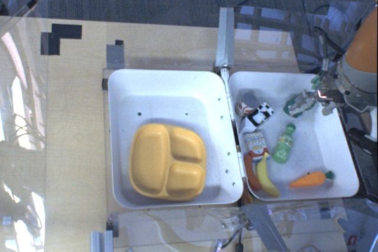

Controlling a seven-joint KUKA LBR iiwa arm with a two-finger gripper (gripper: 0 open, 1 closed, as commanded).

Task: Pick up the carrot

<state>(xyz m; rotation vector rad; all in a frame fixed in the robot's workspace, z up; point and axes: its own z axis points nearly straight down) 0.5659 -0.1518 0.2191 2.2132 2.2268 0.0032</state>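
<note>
The orange carrot [308, 180] with a green stem end lies flat near the front right corner of the right bin [348, 153]. My gripper [298, 105] hangs over the back of that same bin, well behind the carrot and slightly to its left. It is open, with nothing between its fingers. The grey arm with its orange band [361, 53] reaches in from the right edge.
In the right bin, a green bottle [284, 143] lies between gripper and carrot. A yellow banana [267, 177] and a red item [253, 173] lie left of the carrot, with a small packet [254, 140] and a black-and-white toy [260, 113] behind. The left bin [124, 91] holds a yellow divided tray [168, 160].
</note>
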